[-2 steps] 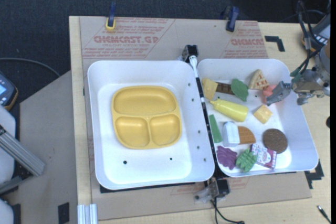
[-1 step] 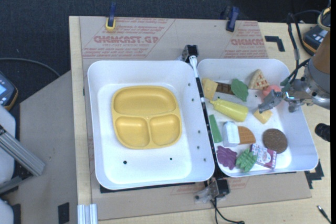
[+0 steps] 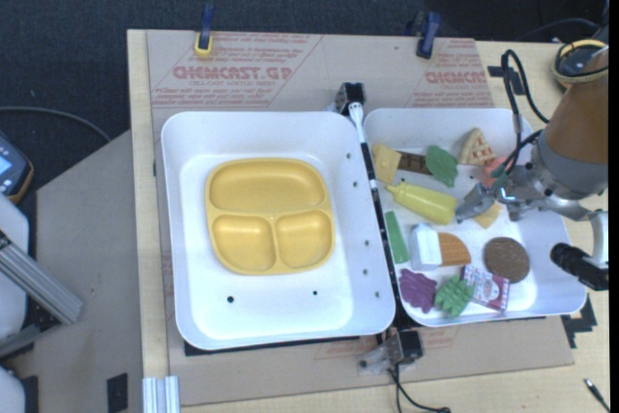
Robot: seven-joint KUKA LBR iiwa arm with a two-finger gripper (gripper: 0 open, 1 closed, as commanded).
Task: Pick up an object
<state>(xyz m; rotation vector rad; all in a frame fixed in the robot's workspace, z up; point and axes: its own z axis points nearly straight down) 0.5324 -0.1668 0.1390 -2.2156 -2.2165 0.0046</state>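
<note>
- Worktop (image 3: pixel 155 208): brown board, carries two white bins side by side.
- Left bin (image 3: pixel 184 237): holds only a yellow divided tray (image 3: pixel 269 214); rigid, broad, probably poor for a two-finger pinch.
- Right bin (image 3: pixel 542 305): crowded with small toy food.
- Arm (image 3: pixel 580 131): reaches in from the right, over the right bin.
- Tool (image 3: pixel 476 206): low beside the yellow bottle (image 3: pixel 423 200), at its right end; can't tell how far open or if anything is held.
- Bottle: likeliest target; looks light, smooth plastic, maybe slippery. Pinch across the narrow middle.
- Brown disc (image 3: pixel 506 258): flat, hard to grip.
- Neighbours crowd the bottle: green stick (image 3: pixel 396 237), white block (image 3: pixel 424 247), green piece (image 3: pixel 442 163), waffle wedge (image 3: pixel 475 148).
</note>
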